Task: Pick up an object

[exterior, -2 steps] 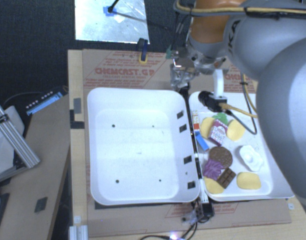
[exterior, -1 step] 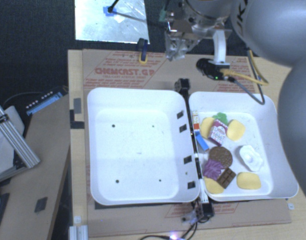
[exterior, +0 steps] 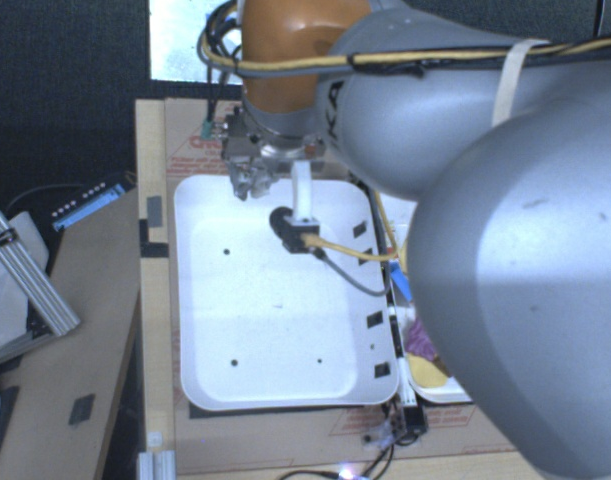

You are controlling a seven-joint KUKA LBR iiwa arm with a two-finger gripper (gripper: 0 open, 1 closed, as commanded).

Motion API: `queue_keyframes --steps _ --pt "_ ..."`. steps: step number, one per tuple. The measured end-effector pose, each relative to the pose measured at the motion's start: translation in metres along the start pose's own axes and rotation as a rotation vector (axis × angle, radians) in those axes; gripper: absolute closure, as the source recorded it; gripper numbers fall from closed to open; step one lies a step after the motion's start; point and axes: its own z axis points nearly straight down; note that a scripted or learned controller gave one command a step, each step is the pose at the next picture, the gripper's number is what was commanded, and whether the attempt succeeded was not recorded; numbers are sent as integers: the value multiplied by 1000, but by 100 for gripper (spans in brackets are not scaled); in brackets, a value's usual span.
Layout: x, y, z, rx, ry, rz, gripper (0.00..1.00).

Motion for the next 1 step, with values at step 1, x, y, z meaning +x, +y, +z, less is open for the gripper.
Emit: queue_keyframes --steps 1 --pt "-2 -30 -187 -26 5 7 100"
